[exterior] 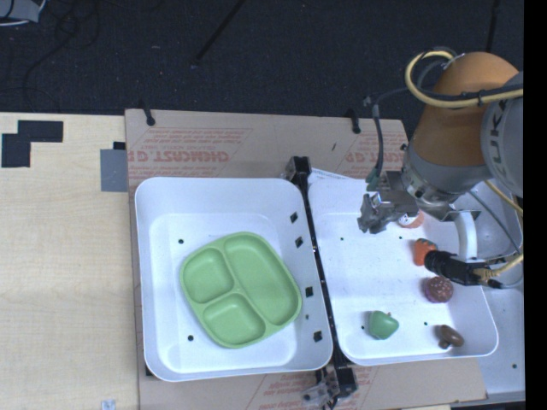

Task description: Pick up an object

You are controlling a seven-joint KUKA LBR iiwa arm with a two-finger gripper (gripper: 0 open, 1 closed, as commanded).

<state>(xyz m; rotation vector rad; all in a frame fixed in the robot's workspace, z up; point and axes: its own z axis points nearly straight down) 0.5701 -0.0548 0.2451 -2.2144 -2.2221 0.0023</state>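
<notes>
Left white bin (162,220) holds a green 3-compartment plate (239,289), lying flat near centre. Bins sit on a cardboard sheet (256,148) w/ red print, on a light wood bench (60,272). Dark floor w/ cables (214,41) beyond.

Green tray (240,289), perhaps toy pepper (382,325)

a green plate (240,290) lies in a white bin (162,203).

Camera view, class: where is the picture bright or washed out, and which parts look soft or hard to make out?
Camera view: the white bins glare brightly; the green plate reads crisply; the hand is dark and blurry; the small brown object is too soft to identify.
</notes>
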